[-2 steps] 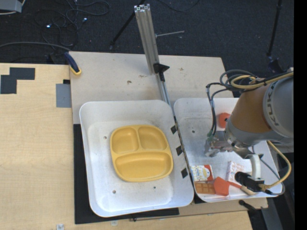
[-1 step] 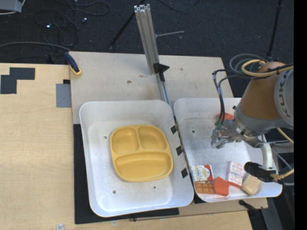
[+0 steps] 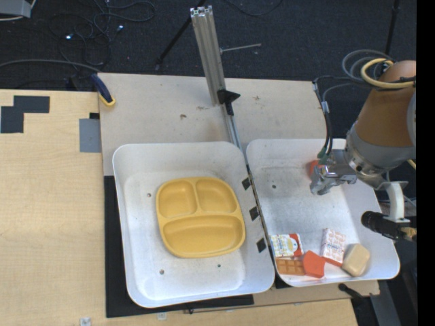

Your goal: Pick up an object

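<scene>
Four small things lie bunched at the near edge of the right bin: a carton, an orange block, a white packet and a tan lump. The left bin bears a yellow tray. The arm hangs over the far right part of the right bin, with the tool well apart from that cluster and over bare bin floor. To do the pick well, I judge the tool should travel toward the near edge and come straight down on one thing with room at its sides; the tan lump at the end of the row looks the easiest, since the carton and block touch each other and could both shift under a careless descent. The bin's lip close behind them leaves little margin. Whether the tool is apart or together I cannot tell; nothing is seen held in it, though a small red patch shows just beside it.
</scene>
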Robot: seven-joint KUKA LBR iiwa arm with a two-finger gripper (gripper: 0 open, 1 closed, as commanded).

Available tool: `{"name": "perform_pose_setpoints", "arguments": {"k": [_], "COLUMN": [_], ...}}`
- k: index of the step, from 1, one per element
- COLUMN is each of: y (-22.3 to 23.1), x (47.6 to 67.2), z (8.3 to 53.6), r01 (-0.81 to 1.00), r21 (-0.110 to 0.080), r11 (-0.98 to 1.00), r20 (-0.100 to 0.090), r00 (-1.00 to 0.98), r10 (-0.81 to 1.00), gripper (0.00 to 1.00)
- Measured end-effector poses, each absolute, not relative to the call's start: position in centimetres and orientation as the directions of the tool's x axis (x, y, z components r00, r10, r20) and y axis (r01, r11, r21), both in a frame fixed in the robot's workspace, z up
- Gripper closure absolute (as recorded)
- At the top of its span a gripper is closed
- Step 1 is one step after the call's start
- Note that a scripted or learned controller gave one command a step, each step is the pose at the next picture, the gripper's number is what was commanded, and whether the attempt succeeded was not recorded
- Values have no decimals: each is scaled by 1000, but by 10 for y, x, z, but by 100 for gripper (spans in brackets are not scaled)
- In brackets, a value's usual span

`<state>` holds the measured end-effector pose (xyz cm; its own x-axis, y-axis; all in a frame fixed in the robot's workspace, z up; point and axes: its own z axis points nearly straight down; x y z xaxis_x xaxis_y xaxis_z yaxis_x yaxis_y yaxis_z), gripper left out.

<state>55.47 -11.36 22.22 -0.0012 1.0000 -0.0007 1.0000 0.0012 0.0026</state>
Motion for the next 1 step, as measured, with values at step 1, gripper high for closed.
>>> {"name": "perform_pose_setpoints", "arguments": {"k": [1], "y": [-115], "x": [555], "z": [228], "r01": [1000], "r21": [-1], "r11": [1], "r20": [0], "r00": [-1], "r10": [1000], "gripper": [100]}}
